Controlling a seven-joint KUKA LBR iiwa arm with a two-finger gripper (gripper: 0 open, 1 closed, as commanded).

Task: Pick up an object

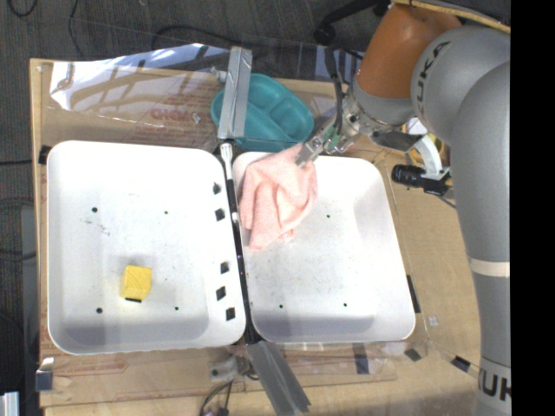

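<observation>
A pink cloth [276,198] lies crumpled in the back left corner of the right bin [364,267]. Its top right corner is drawn up to a peak, and my gripper [314,150] is shut on that corner, low over the bin's back edge. Most of the cloth still rests on the bin floor and against the divider. A small yellow block [136,282] sits in the left bin [113,206], toward its front left.
A teal dish [269,111] stands behind the bins, just left of the gripper. A metal bar [232,94] and a crinkled plastic sheet [130,81] lie at the back left. The arm's grey body [468,146] takes up the right side.
</observation>
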